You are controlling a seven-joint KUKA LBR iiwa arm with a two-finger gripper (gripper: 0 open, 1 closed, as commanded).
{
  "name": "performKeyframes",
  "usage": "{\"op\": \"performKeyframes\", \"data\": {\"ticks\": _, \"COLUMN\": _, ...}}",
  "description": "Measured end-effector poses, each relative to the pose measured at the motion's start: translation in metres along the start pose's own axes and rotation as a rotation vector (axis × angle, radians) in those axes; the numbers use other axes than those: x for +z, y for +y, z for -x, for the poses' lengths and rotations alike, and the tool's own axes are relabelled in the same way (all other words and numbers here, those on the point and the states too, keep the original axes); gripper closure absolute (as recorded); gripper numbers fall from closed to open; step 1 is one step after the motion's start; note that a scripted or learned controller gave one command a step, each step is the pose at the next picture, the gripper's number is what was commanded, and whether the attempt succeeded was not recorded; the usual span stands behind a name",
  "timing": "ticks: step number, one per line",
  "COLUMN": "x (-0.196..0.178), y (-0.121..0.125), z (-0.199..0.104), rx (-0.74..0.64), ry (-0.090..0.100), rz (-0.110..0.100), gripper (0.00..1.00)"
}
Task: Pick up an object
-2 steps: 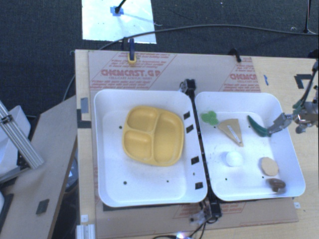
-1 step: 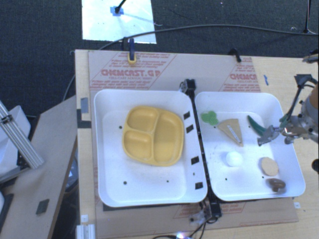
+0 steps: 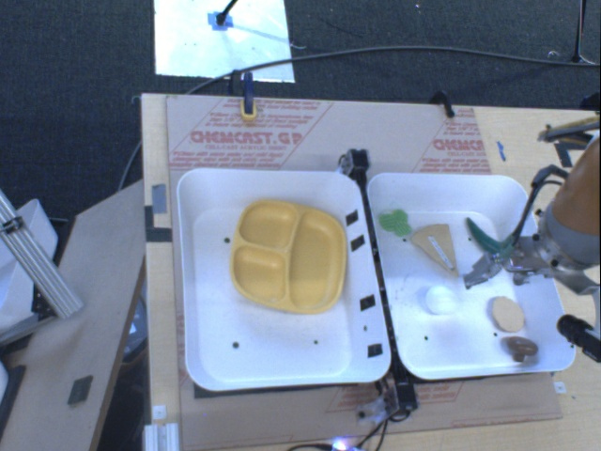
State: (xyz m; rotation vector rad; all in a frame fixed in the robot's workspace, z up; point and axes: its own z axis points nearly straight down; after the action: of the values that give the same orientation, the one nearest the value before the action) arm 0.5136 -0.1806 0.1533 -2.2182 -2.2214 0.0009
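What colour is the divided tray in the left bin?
Yellow. The divided tray shows clearly in the camera view, lying in the left bin.
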Motion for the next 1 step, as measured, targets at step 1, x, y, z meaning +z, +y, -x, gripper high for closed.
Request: {"op": "performKeyframes", "data": {"ticks": 1, "x": 0.0628, "y": -0.0014, "z": -0.0018, "rx": 0.001, "ry": 0.0, "rz": -0.001, "gripper": 0.0}}
